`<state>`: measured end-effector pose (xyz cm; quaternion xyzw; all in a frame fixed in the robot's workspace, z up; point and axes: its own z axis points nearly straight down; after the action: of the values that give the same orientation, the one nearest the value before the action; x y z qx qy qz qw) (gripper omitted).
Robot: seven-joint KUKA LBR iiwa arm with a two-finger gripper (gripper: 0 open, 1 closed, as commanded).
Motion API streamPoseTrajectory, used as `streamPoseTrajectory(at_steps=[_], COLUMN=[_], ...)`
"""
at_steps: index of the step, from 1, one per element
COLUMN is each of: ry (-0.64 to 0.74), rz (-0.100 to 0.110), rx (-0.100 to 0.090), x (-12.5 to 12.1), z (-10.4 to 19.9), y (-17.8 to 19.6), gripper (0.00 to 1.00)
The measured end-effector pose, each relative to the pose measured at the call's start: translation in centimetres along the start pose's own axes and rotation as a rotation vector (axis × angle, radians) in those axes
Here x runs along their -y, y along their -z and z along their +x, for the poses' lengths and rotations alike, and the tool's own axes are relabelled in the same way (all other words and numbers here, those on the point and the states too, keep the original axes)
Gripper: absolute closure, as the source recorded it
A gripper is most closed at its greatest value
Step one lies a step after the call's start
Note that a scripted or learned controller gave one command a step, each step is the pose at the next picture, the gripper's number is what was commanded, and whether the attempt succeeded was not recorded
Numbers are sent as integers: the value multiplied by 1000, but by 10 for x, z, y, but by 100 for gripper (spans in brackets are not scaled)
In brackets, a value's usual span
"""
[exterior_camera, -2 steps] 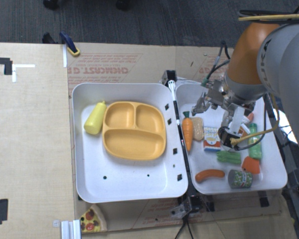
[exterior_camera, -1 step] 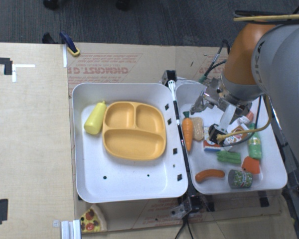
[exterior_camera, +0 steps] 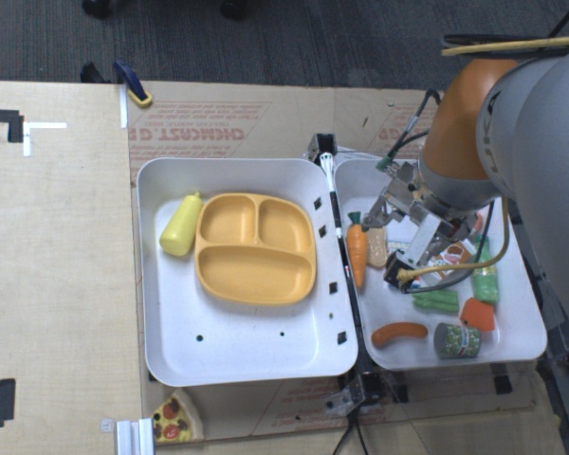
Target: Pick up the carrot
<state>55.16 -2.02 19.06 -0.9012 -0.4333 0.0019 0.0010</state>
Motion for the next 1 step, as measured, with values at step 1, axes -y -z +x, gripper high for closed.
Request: streamPoseTrajectory(at_steps=[1], ry=[-94], rz=[0], rx=[1], x=[18], z=[27], y=[-1], gripper=[0])
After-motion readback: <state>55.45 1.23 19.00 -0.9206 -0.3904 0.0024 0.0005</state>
